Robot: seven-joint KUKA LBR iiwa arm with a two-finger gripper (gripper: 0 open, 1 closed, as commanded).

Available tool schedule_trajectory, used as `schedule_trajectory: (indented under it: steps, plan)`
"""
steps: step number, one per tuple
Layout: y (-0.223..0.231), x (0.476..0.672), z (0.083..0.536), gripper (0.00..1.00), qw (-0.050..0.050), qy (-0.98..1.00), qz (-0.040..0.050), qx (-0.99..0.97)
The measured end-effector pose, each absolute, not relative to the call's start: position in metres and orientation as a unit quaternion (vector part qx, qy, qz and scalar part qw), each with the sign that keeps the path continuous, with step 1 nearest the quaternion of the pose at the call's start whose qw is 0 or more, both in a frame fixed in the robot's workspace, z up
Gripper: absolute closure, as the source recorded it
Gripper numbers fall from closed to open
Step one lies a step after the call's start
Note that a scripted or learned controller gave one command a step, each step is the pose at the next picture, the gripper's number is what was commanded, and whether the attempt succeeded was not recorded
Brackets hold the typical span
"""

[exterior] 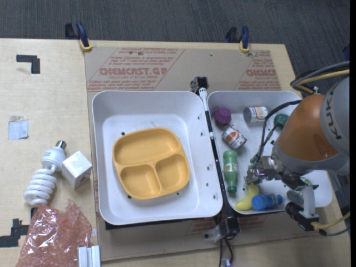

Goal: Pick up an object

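Grey two-finger gripper [257, 174] is seen low in the right white bin [289, 98], finger state indeterminable, just above a yellow banana [245, 200]; a green plastic bottle [230, 170] lies just beside it.

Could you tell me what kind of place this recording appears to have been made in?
Most likely a robotics lab set up for grasping trials. A KUKA arm reaches over two white bins on a clamped board, one holding a yellow divided tray, the other small test items like a green bottle.
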State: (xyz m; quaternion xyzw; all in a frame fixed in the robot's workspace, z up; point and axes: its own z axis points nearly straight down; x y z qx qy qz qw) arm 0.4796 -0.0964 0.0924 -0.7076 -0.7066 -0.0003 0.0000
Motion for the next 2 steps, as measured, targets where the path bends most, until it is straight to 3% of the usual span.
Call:
schedule_trajectory:
  steps: [1, 2]
  plan:
    - [-0.097, 0.481, 0.102, 1.0, -0.001, -0.706, -0.0012, -0.708]
    - [-0.026, 0.528, 0.192, 1.0, -0.001, -0.707, -0.0004, -0.707]
